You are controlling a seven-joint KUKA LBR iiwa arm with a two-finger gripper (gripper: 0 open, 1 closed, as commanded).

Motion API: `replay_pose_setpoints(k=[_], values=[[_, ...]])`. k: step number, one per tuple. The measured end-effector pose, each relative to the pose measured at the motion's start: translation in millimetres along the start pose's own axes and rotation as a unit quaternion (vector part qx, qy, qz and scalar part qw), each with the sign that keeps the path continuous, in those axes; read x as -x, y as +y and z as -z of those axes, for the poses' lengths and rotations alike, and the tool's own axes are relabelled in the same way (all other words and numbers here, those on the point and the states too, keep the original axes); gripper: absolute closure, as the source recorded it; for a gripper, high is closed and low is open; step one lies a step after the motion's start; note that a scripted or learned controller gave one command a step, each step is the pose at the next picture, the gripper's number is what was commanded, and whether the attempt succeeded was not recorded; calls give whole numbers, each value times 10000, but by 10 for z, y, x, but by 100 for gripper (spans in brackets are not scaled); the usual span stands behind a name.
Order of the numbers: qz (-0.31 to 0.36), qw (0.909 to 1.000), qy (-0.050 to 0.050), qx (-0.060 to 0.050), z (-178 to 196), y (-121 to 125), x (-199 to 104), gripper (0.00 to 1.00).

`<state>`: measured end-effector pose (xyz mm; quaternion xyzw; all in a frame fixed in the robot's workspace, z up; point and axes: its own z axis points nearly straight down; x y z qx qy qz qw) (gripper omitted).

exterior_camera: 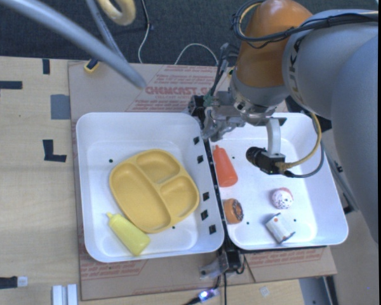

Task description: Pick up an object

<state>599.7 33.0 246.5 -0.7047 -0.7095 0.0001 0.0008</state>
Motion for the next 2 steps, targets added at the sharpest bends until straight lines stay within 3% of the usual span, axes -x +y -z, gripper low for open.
replay_pose_setpoints(k=[1,2], values=[[-4,10000,-1,-10,-64,-137,-455,100],[-20,10000,-8,-5,-61,-131,-427,0]])
